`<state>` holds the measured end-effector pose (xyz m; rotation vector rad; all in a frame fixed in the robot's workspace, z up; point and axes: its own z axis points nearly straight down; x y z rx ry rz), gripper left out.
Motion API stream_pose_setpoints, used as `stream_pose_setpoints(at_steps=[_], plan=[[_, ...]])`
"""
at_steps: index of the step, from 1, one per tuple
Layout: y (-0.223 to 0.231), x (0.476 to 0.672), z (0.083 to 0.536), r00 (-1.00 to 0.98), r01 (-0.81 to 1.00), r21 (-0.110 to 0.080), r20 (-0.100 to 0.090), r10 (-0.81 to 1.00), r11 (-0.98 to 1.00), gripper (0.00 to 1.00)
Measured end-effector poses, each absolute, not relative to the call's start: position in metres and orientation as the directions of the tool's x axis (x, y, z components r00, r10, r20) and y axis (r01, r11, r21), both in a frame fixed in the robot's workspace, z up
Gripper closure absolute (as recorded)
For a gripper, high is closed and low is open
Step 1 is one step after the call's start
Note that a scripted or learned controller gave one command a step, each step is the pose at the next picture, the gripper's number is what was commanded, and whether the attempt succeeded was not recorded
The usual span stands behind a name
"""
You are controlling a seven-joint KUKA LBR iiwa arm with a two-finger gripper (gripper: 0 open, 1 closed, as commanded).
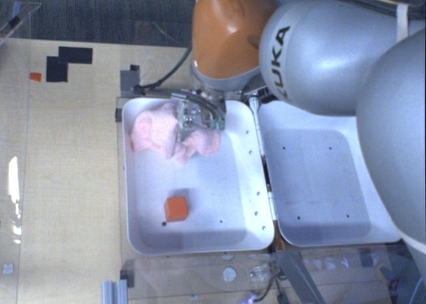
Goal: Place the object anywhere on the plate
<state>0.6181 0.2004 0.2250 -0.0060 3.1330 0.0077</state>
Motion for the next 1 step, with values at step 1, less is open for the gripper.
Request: stream_pose_setpoints(at_steps=[1], plan=[[0.2002, 0.6183, 0.2251, -1.000, -0.004, 0.005, -0.009, -0.004, 1.000, 0.00]])
